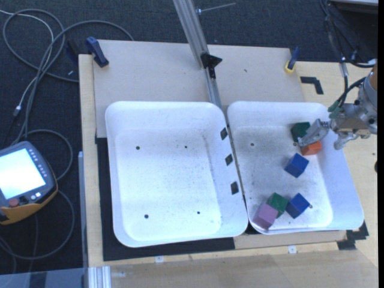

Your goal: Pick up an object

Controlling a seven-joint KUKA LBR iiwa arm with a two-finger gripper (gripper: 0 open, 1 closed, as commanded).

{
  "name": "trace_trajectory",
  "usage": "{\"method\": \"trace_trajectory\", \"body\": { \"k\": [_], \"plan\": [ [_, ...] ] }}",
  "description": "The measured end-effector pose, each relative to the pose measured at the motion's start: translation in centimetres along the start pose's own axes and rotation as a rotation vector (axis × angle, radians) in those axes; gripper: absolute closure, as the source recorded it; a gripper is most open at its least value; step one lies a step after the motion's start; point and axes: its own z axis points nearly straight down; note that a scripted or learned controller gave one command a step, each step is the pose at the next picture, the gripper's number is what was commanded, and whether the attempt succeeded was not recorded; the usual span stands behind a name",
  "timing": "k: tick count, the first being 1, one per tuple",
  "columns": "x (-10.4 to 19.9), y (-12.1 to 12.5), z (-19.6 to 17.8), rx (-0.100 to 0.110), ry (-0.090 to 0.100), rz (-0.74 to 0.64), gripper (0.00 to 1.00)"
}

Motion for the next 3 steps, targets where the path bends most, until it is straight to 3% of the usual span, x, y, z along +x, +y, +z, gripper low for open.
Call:
{"method": "trace_trajectory", "body": {
  "k": [1, 2, 3],
  "plan": [
    [-2.3, -2.5, 10.2, 0.008, 0.001, 0.004, 0.00],
    [-6.3, 0.9, 10.9, -0.006, -0.005, 0.002, 0.00],
    [-4.3, 6.2, 20.1, 0.000, -0.001, -0.003, 0.00]
  ]
}}
